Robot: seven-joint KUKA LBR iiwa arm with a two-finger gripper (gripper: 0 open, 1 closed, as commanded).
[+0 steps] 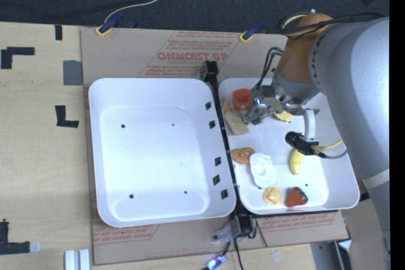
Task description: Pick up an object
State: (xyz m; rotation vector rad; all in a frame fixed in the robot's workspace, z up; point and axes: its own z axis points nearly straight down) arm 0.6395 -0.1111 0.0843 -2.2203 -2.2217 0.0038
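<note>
The right bin [342,190] holds several small food-like objects. A red-orange piece [241,98] and a tan wedge [235,122] lie at its far left. An orange piece [242,154], a white fried-egg shape [261,167], a yellow piece [271,196] and a red piece [295,197] lie toward the front. A yellow banana [295,162] lies to the right and another yellow bit [283,115] under the wrist. My gripper [256,106] hangs low in the bin's far part, just right of the red-orange piece and the tan wedge.
The left bin [152,148] stands beside the right one, with a black hinge strip [218,136] between them. Both rest on a cardboard sheet [183,54]. The grey arm [354,85] covers the right bin's far right corner. A black cable end [300,142] hangs over the bin.
</note>
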